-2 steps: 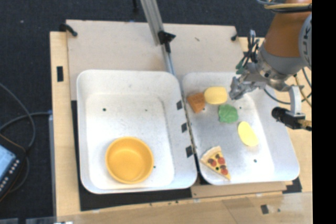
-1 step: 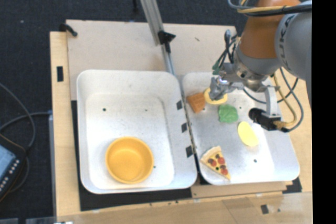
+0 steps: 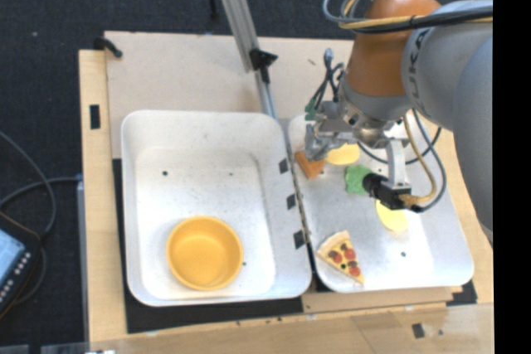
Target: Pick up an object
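So the gripper [image 3: 315,152] sits low in the right bin [image 3: 440,261], right over a small orange piece [image 3: 310,168] by the divider. Can't tell how the jaws stand. It's probably light, hard plastic, a bit slick; I'd pinch across its narrow sides.
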You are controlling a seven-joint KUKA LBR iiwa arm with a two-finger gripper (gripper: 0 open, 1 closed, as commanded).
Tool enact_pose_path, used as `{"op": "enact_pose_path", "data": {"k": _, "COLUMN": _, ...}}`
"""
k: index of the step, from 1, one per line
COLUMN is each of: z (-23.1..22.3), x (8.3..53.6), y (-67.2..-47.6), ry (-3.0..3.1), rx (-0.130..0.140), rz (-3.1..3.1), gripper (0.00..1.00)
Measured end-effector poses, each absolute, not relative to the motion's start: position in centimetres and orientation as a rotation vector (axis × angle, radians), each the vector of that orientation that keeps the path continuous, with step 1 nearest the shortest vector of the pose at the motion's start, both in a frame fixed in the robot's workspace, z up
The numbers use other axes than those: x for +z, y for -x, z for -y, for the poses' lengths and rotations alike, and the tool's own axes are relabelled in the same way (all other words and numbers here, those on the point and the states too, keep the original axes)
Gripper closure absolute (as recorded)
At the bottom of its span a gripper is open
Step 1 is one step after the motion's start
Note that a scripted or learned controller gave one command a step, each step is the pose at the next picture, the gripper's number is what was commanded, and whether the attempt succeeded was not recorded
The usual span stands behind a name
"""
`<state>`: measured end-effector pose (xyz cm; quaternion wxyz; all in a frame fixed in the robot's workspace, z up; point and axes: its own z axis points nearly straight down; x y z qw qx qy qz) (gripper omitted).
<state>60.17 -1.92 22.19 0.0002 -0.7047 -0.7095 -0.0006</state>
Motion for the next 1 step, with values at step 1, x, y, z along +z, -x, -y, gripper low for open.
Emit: {"op": "enact_pose_path", "data": {"k": 1, "z": -4.27, "x": 22.42, "y": -60.0, "ry": 2.212, "rx": -0.004, "rz": 2.23, "gripper": 1.0}}
